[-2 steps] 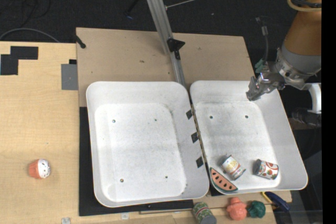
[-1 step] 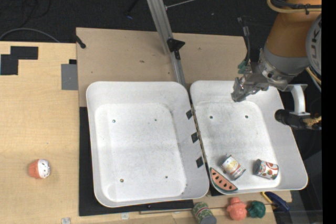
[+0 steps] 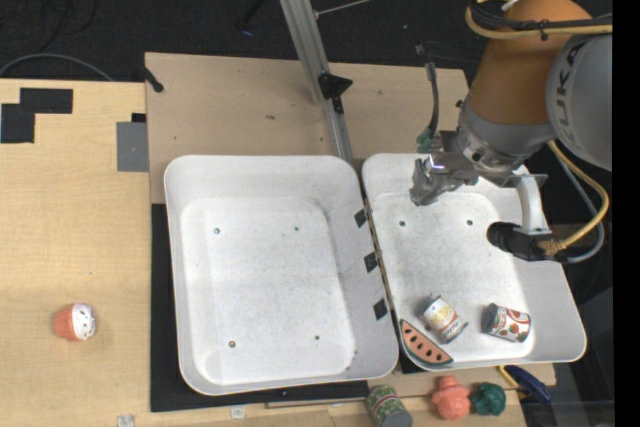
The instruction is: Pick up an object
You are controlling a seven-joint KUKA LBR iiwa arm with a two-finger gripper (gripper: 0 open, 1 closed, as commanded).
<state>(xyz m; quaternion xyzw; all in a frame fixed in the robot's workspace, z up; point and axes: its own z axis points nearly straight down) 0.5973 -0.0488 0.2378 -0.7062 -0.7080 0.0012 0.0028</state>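
Toys (image 3: 468, 399) lie below 2 labelled cans (image 3: 442, 318), print unreadable; "UK" shows on arm (image 3: 578, 95).

Partial letters, maybe "UK", on grey arm (image 3: 590, 105); can labels unreadable

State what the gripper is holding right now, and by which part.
Nothing shows between the fingers of the metal two-finger gripper; it hangs over bare floor in the right white bin, apart from the small cans.
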